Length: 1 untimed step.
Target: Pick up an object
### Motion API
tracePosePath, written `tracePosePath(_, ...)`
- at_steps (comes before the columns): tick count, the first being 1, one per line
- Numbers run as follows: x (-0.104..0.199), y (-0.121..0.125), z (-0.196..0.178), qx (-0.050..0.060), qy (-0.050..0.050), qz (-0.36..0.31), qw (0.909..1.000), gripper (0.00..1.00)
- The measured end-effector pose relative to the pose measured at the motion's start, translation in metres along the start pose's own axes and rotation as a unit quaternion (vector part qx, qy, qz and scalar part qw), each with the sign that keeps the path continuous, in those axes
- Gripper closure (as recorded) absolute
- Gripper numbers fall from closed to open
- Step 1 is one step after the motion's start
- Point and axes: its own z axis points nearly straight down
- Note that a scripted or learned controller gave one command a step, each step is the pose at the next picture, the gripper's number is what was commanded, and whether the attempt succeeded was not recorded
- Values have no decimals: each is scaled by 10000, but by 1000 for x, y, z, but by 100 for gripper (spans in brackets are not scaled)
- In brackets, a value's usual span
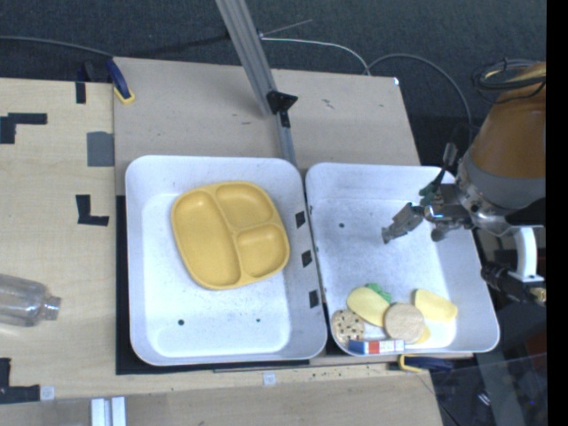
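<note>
- The grey two-finger gripper was seen above the right white bin, fingers apart, nothing held.
- The small pile of toy food pieces was seen lower, near the bin's front, well apart from it.

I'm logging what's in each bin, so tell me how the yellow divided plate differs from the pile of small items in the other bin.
The yellow divided plate is one large piece with three compartments, lying flat near the middle of the left bin. The small items are several little pieces, yellow, tan, green and a speckled cookie-like one, crowded into the near corner of the right bin. The plate is one colour; the pile is mixed. Both lie apart from the gripper.
</note>
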Motion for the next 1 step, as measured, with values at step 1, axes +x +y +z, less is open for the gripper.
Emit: tracePosePath(1, 1, 0, -10, 3, 8, -12, 10000, 100)
